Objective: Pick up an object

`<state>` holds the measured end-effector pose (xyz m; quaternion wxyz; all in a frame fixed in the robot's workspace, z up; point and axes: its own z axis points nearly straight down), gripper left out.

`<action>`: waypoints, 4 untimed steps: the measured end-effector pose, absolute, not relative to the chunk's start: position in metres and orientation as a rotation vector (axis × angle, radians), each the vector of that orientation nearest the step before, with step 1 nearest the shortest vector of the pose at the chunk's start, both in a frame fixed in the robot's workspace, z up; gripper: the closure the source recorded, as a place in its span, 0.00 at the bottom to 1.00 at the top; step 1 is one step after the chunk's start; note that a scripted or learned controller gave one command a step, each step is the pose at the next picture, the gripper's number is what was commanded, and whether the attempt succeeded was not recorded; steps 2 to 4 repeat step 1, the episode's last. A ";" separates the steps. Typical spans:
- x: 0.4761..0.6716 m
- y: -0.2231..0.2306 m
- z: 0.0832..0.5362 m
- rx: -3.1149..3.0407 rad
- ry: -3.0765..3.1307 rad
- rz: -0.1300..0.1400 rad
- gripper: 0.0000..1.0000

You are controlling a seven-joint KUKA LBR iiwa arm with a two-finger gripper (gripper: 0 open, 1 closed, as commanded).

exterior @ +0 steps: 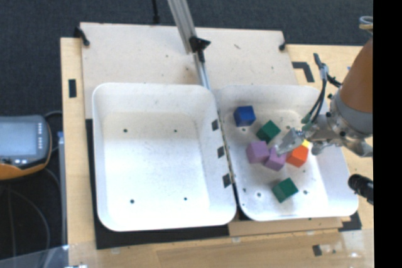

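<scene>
Your end effector (295, 144) sits low in the right bin (326, 201), beside the orange cube (298, 155) and purple cubes (264, 154). Green cubes (269, 130) and a blue cube (244, 115) crowd around. The arm blocks the end effector, so you cannot tell its grip state.

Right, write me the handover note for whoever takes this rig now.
Claw: low in the right white bin, beside the orange cube and two purple cubes; finger state unclear, nothing seen held.
Also in that bin: blue cube, two green cubes.
Done: approach only. Left: grasp one cube and lift it.
</scene>
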<state>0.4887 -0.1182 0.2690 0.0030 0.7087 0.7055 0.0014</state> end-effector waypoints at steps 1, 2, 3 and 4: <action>0.490 -0.120 0.280 2.218 2.209 0.008 1.00; 0.490 -0.120 0.280 2.218 2.209 0.008 1.00; 0.490 -0.120 0.280 2.218 2.209 0.008 1.00; 0.490 -0.120 0.280 2.218 2.209 0.008 1.00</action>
